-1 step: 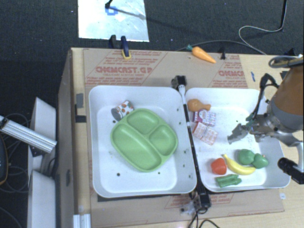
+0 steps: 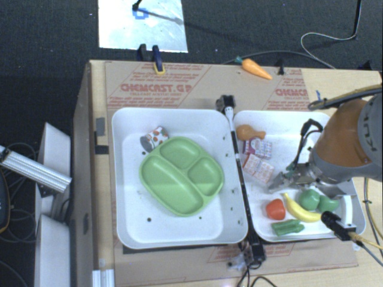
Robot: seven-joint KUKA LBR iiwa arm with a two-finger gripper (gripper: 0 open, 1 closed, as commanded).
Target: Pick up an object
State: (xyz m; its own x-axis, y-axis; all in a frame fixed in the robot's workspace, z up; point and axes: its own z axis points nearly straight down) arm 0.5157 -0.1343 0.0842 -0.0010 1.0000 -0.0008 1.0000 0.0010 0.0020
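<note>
At lower right, the gripper (image 2: pixel 286 179) hung low over the right bin (image 2: pixel 299 119) beside the banana (image 2: pixel 299 208), seemingly poised to grasp; jaw spacing unclear.

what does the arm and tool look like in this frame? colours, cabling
The arm is bulky and rounded: a grey casing at the right edge with a broad orange band below it toward the wrist. A black cable loops along its left side. The tool is small, metallic grey and narrow, far slimmer than the arm.
</note>
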